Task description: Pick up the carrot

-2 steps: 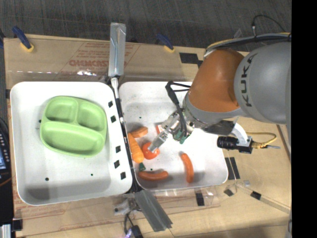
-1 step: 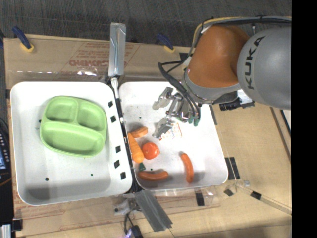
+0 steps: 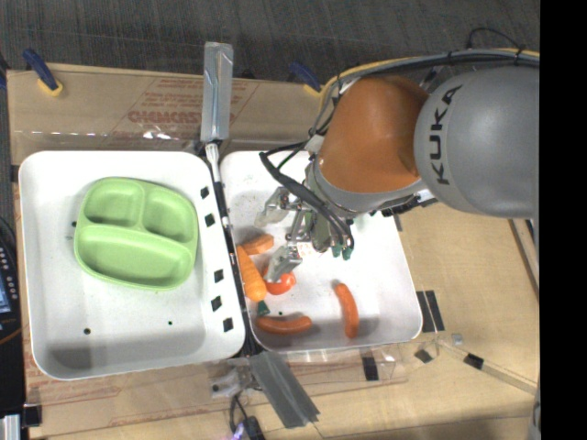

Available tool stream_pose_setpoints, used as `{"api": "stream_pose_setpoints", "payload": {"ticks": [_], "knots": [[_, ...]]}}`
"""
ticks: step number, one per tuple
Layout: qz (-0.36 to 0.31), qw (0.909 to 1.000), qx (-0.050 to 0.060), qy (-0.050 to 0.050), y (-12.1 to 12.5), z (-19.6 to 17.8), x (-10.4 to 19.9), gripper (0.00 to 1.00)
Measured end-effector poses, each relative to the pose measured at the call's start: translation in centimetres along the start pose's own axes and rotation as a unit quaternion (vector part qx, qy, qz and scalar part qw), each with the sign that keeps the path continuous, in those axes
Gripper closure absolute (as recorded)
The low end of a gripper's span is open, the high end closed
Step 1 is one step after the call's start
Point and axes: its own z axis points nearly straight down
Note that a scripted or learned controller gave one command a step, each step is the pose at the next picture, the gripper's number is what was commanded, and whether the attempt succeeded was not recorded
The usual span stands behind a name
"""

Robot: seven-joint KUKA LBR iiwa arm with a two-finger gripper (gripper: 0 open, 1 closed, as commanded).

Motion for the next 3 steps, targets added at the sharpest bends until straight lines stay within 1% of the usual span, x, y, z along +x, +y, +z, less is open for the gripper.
{"api": "stream_pose_setpoints", "payload": {"ticks": [1,2,3], "knots": [[-0.173,0.9849,0.000,-0.007,-4.3,9.3,-0.7,0.00],[-0.174,0.9847,0.000,-0.014,-4.2,8.1,-1.3,1.00],[-0.276,0.9612,0.001,-0.003,-0.6,-7.9,-1.9,1.00]]}}
